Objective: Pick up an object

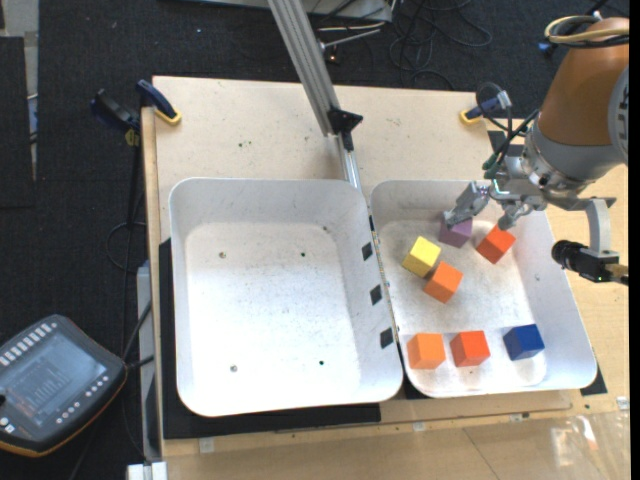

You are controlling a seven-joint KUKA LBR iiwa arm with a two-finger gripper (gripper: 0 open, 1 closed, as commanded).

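Left bin (200, 268): bare white floor with a few dark specks; nothing in it to pick, so the work lies elsewhere.
Divider (372, 268): the two bins touch along their inner walls, with small black tabs showing down the seam.
Right bin (570, 358): holds every block on the desk (250, 128).
Count, left to right: one yellow block (422, 256); two orange blocks, one (427, 350) in the front row and one (443, 281) touching the yellow; one purple block (456, 231); two red-orange blocks, one (470, 348) in the front row and one (494, 243) near the back; one blue block (523, 342). Seven in all.
Hand (497, 200): low over the back of the right bin, its two fingers splayed apart, one tip reaching toward the purple block and the other toward the back red-orange block. Nothing sits between them, so it looks released, not grasping.
Progress: from where I stand, the reach is made but the pick is not; every block rests on the bin floor.
Left to do: settle on one block (purple or red-orange seem nearest), close on it, and lift it clear.
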